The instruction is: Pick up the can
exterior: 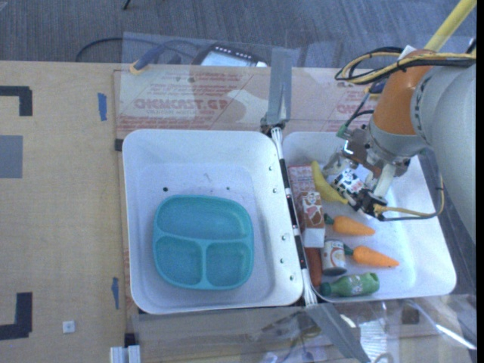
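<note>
The can (333, 255) is small, with a red and white label. It stands in the right bin (423, 267) near the front left, between a carrot and a green bottle. My gripper (355, 186) is low in the same bin, farther back, beside the banana (327, 187) and well apart from the can. Nothing shows in its grasp.
The right bin also holds two carrots (353, 226) (375, 259), a green bottle (350, 284) lying along the front wall, and red and white packets (305, 203) along the left wall. In the left bin (197, 153) lies a teal divided plate (203, 241). Cables (378, 59) trail behind the arm.
</note>
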Robot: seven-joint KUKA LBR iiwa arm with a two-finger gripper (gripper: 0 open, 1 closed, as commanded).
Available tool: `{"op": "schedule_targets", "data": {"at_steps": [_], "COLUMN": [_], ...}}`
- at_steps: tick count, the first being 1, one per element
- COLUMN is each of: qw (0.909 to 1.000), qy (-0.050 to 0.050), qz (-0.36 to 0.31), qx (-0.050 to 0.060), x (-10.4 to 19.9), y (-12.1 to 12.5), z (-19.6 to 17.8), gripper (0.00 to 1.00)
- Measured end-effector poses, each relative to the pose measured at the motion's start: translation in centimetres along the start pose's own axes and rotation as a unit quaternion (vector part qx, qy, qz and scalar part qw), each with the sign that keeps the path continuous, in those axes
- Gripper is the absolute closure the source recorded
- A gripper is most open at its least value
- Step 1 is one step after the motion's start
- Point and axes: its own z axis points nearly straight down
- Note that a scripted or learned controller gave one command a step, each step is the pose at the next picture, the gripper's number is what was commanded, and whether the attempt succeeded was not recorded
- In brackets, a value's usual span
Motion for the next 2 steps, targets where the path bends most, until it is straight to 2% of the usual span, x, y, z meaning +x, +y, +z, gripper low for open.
{"op": "schedule_targets", "data": {"at_steps": [1, 2], "qw": [1.0000, 1.0000], "qy": [0.001, 0.001], "qz": [0.001, 0.001], "qx": [-0.001, -0.001], "x": [0.00, -0.02], "y": [0.11, 0.12], "z": [-1.11, -1.12], "gripper": [1.00, 0.00]}}
